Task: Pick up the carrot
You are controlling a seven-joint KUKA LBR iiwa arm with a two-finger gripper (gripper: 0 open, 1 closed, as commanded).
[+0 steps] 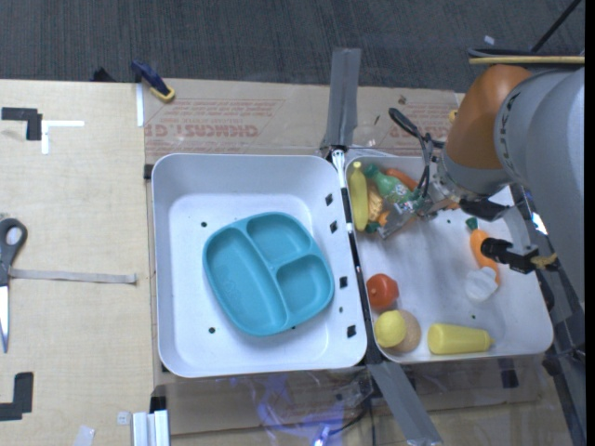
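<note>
Two shallow white plastic bins sit side by side at the frame's centre. At far left, scissors lie on the pale wooden bench. The left bin holds a smooth teal plate with three compartments. In the right bin, a banana lies along the left wall, with a round red tomato, a yellow ball and a yellow cylinder lower down. The carrot, orange with a green top, lies in the upper clutter, beside the gripper; I cannot tell its state. The grey arm covers the upper right.
</note>
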